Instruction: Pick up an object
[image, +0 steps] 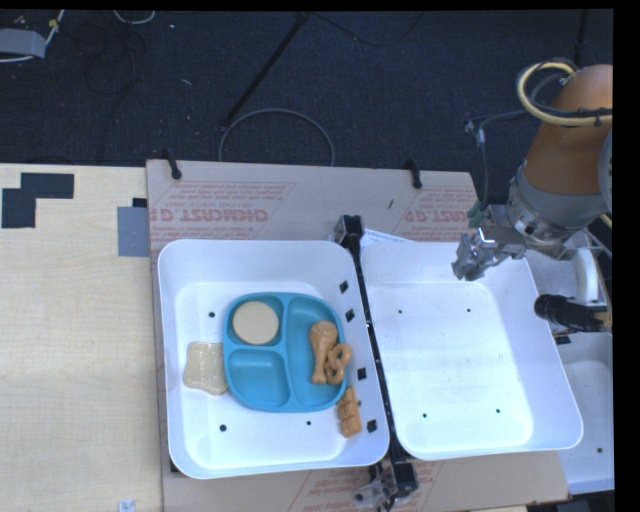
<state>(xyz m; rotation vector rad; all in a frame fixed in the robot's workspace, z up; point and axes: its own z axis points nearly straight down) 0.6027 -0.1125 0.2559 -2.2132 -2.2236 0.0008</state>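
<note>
A blue divided tray (268, 380) lies in the left bin (190, 265). A round tan disc (254, 322) sits in the tray's upper left compartment, and a tan pretzel-like piece (328, 352) lies in its right compartment. A pale bread-like slab (205, 368) rests on the bin floor left of the tray. A small brown piece (348, 412) lies at the tray's lower right corner. My gripper (470, 262) hangs over the far edge of the right bin (470, 370), well apart from all these objects, with nothing visible between its fingers.
A black divider strip (365, 340) runs between the two bins. Both bins stand on a brown cardboard sheet (260, 205). A light wooden bench surface (70, 350) lies to the left. A black handle-like part (570, 310) sticks out by the right bin's right rim.
</note>
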